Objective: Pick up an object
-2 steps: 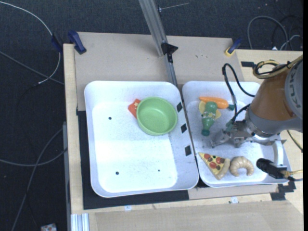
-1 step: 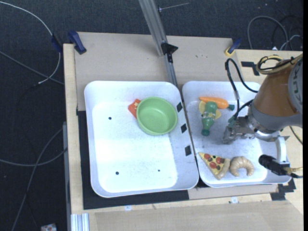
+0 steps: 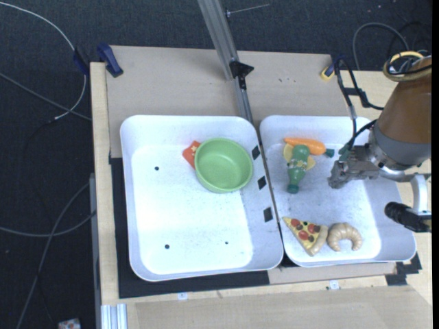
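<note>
My gripper [image 3: 337,177] hangs low over the right bin [image 3: 357,249], just right of a green toy bottle [image 3: 297,169] that lies there with a yellow piece under its top. An orange carrot [image 3: 306,144] lies at the bin's far side, above the bottle. Toward the bin's front edge rest a pizza slice [image 3: 306,233] and a tan croissant [image 3: 345,236]. Nothing shows between the gripper's tips. In the left bin [image 3: 185,242] a green bowl [image 3: 222,164] sits with a small orange-red object [image 3: 190,153] at its left rim.
A grey metal bar [image 3: 221,33] slants in from the top and ends between the bins. Black clips [image 3: 263,182] sit along the seam between the bins. The arm's grey body [image 3: 405,125] covers the right bin's far right corner. Cables run across the dark floor.
</note>
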